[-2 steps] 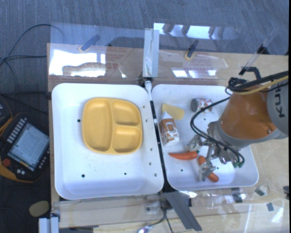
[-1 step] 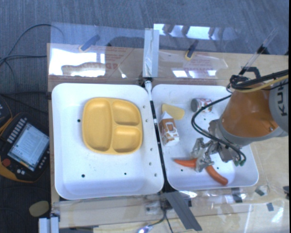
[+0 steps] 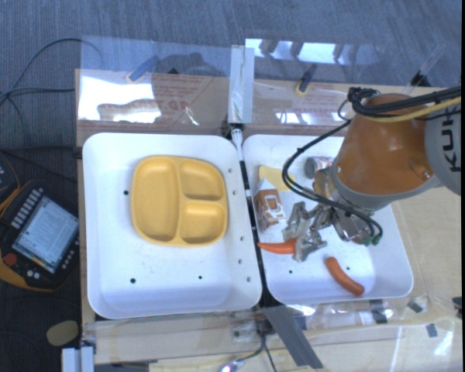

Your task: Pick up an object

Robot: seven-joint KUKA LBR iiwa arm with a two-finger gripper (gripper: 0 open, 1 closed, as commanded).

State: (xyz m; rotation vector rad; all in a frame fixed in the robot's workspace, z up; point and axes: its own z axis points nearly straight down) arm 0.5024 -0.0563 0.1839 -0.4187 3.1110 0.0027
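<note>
Down in the right bin the jaws hang low over the floor, metal tips pointing toward the carrot, the orange piece lying just at their left and possibly touching them. Whether those jaws are apart or together I cannot tell from this slanted angle; the linkage hides the gap, and nothing is plainly caught between them. That carrot looks like the likeliest target, since the tips sit right at its thick end. Just above it lies a small brown packet, close against the bin's left wall, with a pale yellow wedge beyond it near the top corner. Lower right, well clear of the tips, a sausage rests at a slant on the white floor. The wrist's big orange band leans over the upper part of the bin, black cable looping off it, so the arm comes in tilted from the right to keep its bulk off the walls. Across the divider, the left bin carries a yellow divided tray, flat and central. Both bins sit on the worktop, and a handheld controller lies off to the far left.
</note>
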